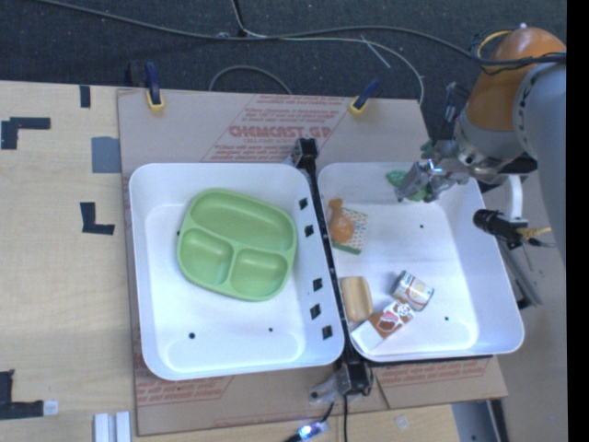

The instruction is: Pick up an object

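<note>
You are viewing from one fixed overhead camera, looking down obliquely on both bins [147, 247], arm [515, 81] entering right.

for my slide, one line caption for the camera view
Arm's hand over the right bin's far edge; green divided plate in the left bin.

Wooden bench [55, 284]. Cardboard sheet [267, 132] on it, clamped at far edge. Two white bins [152, 274] side by side on the cardboard, toward right edge.
</note>
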Tool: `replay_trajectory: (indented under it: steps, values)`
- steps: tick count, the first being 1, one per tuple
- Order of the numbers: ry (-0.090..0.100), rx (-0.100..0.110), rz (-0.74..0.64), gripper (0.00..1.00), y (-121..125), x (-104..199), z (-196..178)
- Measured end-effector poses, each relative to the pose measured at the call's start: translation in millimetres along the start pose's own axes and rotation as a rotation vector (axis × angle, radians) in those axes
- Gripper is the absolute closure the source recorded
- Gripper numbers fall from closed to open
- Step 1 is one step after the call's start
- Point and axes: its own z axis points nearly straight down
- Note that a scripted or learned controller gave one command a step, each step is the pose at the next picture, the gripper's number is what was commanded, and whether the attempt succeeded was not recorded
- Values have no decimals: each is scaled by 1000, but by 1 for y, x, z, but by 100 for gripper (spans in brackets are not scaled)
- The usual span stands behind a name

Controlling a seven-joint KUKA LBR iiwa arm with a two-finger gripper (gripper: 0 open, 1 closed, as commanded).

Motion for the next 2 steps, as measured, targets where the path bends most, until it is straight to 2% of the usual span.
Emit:
replay_trajectory:
  steps: [2]
  values:
    - [-1,0,0,100,3,13,-101]
